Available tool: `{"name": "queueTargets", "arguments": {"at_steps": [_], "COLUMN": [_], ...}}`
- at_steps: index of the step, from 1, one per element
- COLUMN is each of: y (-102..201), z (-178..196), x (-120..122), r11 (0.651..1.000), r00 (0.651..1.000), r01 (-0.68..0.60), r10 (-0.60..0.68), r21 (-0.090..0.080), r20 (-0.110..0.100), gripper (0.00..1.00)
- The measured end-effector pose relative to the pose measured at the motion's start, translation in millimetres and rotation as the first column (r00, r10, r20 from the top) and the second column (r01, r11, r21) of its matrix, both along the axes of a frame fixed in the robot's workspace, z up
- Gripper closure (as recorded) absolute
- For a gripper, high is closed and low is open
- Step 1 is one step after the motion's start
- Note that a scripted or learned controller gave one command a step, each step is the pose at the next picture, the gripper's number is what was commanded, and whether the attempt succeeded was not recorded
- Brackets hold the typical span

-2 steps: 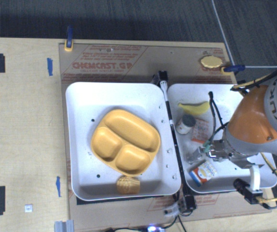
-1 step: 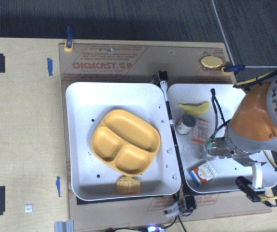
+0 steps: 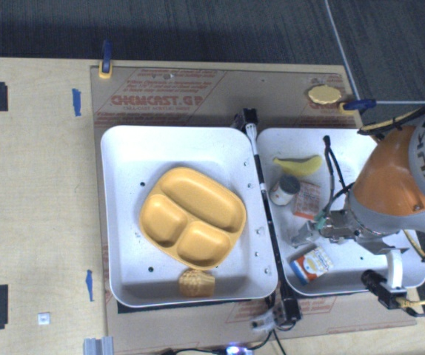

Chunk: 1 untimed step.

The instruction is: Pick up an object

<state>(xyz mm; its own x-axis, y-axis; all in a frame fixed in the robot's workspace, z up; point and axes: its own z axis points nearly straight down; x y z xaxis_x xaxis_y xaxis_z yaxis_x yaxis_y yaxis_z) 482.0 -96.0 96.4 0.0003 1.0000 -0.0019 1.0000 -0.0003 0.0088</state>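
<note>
My gripper is low inside the right bin, near its left middle, under the orange band of the arm. Just below it lies a white carton with blue and red print. Above it lie an orange-and-white packet, a small jar with a dark lid and a yellow banana. Nothing visibly sits in the gripper. In the left bin a yellow three-part plate rests, with a tan woven ball at the front edge.
Both bins stand on a cardboard sheet on the wooden bench. A yellow disc lies behind the right bin. Black cables hang over the right bin beside the arm. A divider rail runs between the bins.
</note>
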Motion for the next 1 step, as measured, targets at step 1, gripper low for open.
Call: {"name": "queueTargets", "arguments": {"at_steps": [1], "y": [1.3], "z": [-10.7], "x": [-2.2], "r11": [1.0], "r00": [1.0], "r01": [0.0], "r10": [0.0], "r21": [0.002], "r20": [-0.008], "gripper": [0.0]}}
